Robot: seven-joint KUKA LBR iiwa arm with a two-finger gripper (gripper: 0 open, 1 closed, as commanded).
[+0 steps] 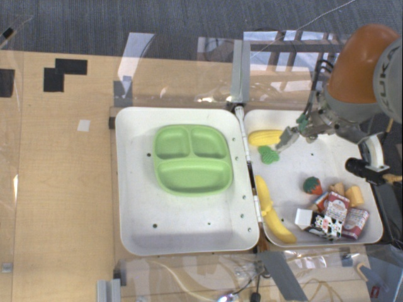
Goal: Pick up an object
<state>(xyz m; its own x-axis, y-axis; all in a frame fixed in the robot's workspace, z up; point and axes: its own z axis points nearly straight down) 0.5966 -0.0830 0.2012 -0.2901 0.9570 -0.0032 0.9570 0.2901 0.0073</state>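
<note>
My gripper (284, 139) reaches in from the right over the back left part of the right bin (334, 156). Its tip hangs just above a small green toy (269, 155) and next to a yellow corn cob (264, 136). Whether it touches either one I cannot tell. A yellow banana (272, 210) lies along the bin's left wall. A red piece with a green top (312, 184) sits mid-bin. Small cartons (339, 214), a white block (303, 218) and orange pieces (352, 194) cluster at the front right.
The left bin (145, 219) holds a green divided plate (192, 159) in its middle. A metal rail (247, 162) runs between the two bins. The arm's orange band (365, 61) looms over the right bin's back edge.
</note>
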